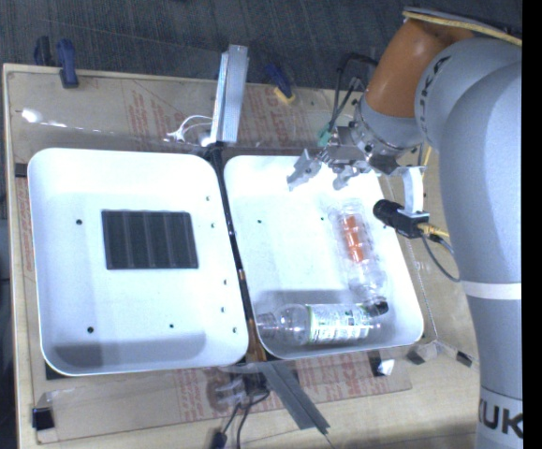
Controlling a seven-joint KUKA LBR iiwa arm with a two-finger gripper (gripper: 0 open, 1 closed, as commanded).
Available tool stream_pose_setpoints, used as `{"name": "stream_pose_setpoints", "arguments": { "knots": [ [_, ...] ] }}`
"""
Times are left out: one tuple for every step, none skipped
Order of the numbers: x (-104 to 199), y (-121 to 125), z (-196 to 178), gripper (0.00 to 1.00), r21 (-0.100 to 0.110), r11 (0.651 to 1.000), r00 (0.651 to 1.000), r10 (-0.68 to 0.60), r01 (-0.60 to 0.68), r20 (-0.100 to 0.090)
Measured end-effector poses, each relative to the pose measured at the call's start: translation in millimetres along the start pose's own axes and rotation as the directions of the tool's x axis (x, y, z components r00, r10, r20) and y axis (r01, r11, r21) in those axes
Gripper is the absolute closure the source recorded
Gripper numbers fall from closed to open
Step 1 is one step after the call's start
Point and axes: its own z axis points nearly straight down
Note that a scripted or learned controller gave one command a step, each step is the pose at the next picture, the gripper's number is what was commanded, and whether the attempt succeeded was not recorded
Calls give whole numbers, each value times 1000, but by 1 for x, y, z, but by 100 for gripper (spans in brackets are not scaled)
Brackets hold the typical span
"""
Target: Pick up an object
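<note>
Bottles are what lie in the right-hand bin (252, 251): a clear plastic bottle with an orange label (357, 249) runs down the right side, and a second clear bottle with a pale printed label (319, 324) lies along the lower wall, its cap end toward the lower left. Their ends come close together near the bin's lower right corner. The upper left part of that bin's floor is bare white, so there is open room there.

The gripper (319, 174) hangs over the upper edge of the right bin, above the orange-labelled bottle and apart from it, with its two fingers spread and nothing between them. The grey arm (476, 157) fills the right of the frame, with its orange band at the top.

The left bin (55, 279) holds a dark ribbed rectangle (149, 239) on its floor; what it is, I can't make out. Glare washes out both bins' upper rims.

The bins sit on a pale wooden board (121, 101) with blue clamps (66, 62) at its upper edge, over dark carpet (83, 7).
</note>
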Motion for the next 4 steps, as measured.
{"name": "stream_pose_setpoints", "arguments": {
  "knots": [
    [-31,-28,14,0,0,999,999,-55,55,-1],
    [-30,-69,-9,0,-2,981,981,-192,192,0],
    [-31,-44,10,0,-4,975,975,-223,223,2],
    [-31,-43,0,100,-3,974,974,-225,225,3]
  ]
}}
